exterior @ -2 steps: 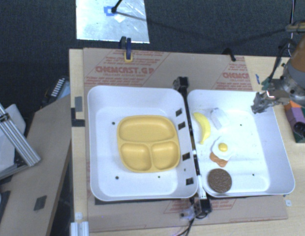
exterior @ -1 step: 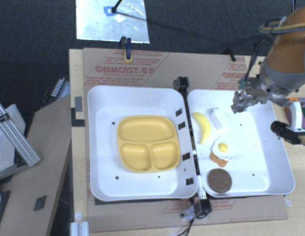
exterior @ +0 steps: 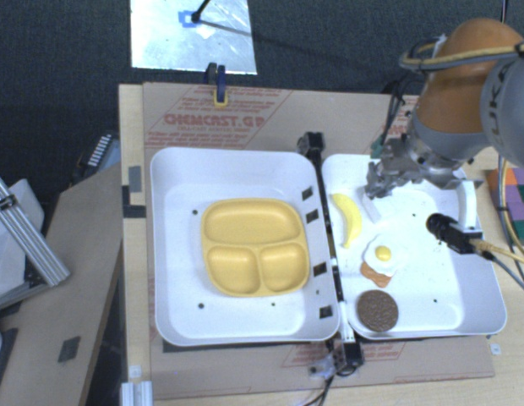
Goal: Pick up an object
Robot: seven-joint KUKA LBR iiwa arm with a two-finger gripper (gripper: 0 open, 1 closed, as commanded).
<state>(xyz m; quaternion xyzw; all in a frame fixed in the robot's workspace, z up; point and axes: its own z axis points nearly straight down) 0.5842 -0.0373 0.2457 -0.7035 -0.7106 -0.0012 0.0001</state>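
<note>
The gripper (exterior: 382, 182) hangs over the right bin (exterior: 477, 299), just beside the banana (exterior: 350, 218). Whether it is open or closed I cannot tell; apparently nothing is held.

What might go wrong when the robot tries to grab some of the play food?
The gripper hangs above the right bin, off to the side of the banana, so it may close on nothing. The fried egg and the brown cookie lie flat, so the fingers may slide over them.
</note>
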